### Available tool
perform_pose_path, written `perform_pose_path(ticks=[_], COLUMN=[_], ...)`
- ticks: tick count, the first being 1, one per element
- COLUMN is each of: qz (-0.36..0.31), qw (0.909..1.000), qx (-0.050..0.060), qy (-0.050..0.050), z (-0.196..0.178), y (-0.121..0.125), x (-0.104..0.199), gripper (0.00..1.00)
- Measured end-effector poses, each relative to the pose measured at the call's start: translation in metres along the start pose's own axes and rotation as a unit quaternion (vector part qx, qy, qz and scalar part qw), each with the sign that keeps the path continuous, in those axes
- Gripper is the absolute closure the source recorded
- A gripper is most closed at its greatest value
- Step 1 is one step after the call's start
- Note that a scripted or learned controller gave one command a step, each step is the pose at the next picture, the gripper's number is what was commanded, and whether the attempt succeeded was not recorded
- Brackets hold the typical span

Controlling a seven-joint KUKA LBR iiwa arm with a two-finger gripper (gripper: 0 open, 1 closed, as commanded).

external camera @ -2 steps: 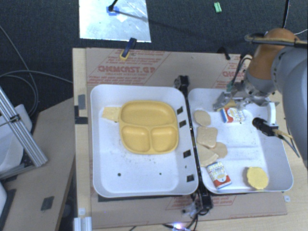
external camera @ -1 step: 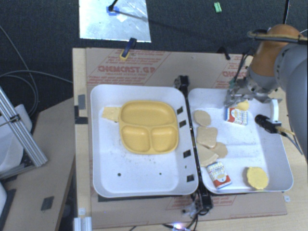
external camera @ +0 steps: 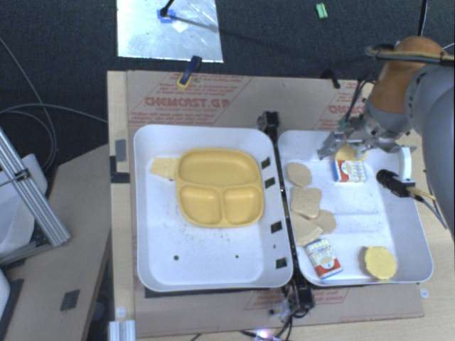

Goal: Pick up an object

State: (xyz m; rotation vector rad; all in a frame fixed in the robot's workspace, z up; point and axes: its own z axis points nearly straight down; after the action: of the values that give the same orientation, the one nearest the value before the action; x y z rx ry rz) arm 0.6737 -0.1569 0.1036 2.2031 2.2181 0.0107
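Observation:
My gripper (external camera: 348,145) hangs over the far end of the right bin (external camera: 412,226), reaching in from the right. Just under it lie a pale yellow piece (external camera: 345,154) and a small red, white and blue carton (external camera: 350,171); whether the gripper touches either I cannot tell. Several tan bread-like slices (external camera: 307,203) lie along the bin's left side. A second small carton (external camera: 323,256) and a round yellow piece (external camera: 379,262) sit near the front edge.
The left bin (external camera: 153,254) holds a yellow divided tray (external camera: 217,187) with a pale yellow slice (external camera: 163,168) beside it. A black divider (external camera: 279,190) runs between the bins. The right bin's middle right floor is bare.

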Motion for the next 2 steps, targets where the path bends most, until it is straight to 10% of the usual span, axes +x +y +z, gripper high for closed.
perform_pose_path(ticks=[1, 2], qz=[-0.001, -0.001], qw=[1.0000, 1.0000], qx=[-0.002, -0.002], qy=[-0.001, -0.001], z=[-0.0119, -0.0113], y=[0.0015, 0.0013], x=[-0.0002, -0.0001], gripper=[1.00, 0.00])
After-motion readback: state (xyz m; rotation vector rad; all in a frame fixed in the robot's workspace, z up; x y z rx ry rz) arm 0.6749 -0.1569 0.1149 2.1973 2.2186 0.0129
